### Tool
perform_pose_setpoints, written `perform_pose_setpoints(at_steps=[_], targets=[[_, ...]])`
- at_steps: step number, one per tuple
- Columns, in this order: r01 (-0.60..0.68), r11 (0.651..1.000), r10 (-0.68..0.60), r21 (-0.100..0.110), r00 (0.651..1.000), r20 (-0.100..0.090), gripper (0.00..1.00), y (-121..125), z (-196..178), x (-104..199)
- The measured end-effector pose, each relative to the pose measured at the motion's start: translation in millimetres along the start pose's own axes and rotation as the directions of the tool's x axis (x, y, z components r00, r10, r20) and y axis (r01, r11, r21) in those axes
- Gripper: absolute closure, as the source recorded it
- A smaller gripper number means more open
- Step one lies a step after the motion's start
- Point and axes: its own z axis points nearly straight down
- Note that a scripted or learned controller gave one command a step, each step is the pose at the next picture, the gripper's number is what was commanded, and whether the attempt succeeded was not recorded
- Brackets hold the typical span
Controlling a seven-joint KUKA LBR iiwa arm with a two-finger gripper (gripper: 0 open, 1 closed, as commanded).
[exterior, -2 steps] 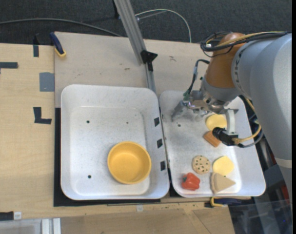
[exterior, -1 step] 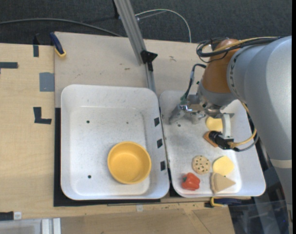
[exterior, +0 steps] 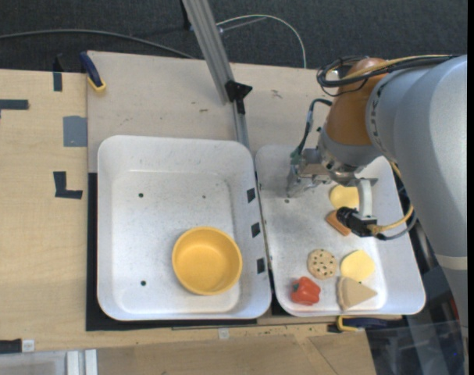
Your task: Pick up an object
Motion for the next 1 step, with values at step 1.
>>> perform_pose_setpoints(at_steps=[1], targets=[[-0.002,1.0,0.002,-0.006,1.0,0.0,1.0,-0.8,-42.4,2.5]])
